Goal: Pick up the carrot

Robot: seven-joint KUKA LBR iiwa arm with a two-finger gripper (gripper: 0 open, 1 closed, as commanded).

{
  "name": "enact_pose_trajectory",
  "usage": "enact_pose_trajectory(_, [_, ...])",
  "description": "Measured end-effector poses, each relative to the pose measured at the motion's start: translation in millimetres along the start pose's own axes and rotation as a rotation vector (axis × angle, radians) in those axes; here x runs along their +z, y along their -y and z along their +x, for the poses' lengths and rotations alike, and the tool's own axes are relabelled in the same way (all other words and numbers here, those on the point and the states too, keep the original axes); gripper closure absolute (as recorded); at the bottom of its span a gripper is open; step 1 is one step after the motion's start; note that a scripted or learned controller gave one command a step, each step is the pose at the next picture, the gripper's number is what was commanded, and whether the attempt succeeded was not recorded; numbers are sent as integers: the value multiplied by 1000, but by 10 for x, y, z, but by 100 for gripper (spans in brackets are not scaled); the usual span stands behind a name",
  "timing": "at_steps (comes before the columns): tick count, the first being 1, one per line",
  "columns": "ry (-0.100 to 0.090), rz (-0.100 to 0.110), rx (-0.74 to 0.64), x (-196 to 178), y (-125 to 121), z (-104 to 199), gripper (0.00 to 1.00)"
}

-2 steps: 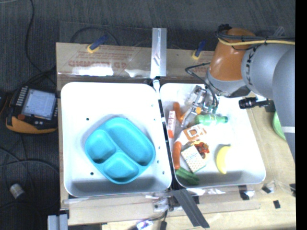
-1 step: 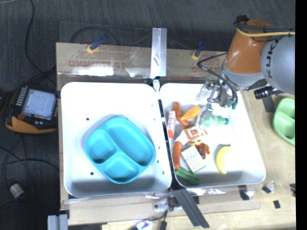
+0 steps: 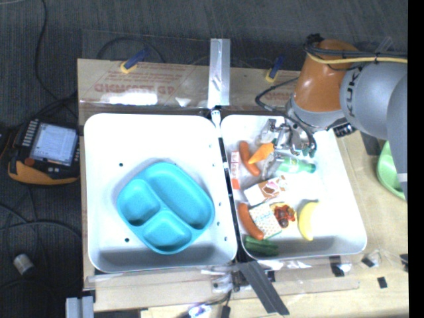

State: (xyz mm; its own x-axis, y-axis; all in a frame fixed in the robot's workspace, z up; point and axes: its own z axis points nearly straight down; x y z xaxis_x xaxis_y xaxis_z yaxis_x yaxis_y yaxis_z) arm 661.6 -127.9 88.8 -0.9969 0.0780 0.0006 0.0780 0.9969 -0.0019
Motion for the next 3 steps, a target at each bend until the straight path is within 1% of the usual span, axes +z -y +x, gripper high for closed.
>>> enact_pose_trajectory(1, [3,-3,-157,-857,-33,-14,0])
enact_pose_trajectory(2, [3,-6,-653,-231,-10,-75,0])
enact_pose_trajectory(3, [5,-5,-872,-635,204,99,0])
